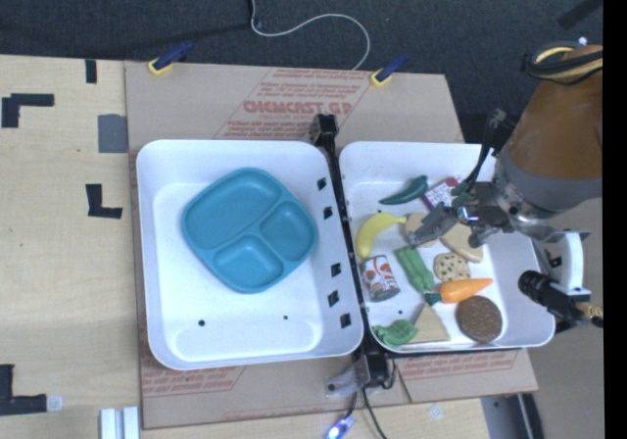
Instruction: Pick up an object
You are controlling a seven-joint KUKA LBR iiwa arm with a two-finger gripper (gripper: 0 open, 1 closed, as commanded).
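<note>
I took the banana [378, 228] as my landmark, since it lay near the middle of the right bin [509, 339]. Nearest the camera, below the banana, I saw a green leafy piece [395, 333], a wedge of bread [429, 324] and a brown round patty [479, 318] along the bin's front edge. Just above those, a carrot [462, 289] lay to the banana's lower right, with a small can [380, 276] directly beneath the banana and a green pod [417, 269] between can and carrot. A cookie [452, 266] sat right of the pod.

The pincer [453, 219] hovered right of the banana, just above the cookie; its fingers looked spread, with nothing between them, so I judged it released. Farther back, a green pepper [404, 192] lay above the banana.

My judgement: the clutter was tight there. I would have lined the fingers across one isolated piece, probably the carrot, and descended straight so neighbours stayed unbumped. The blue tray [249, 228] sat well left of the banana, in the other bin.
</note>
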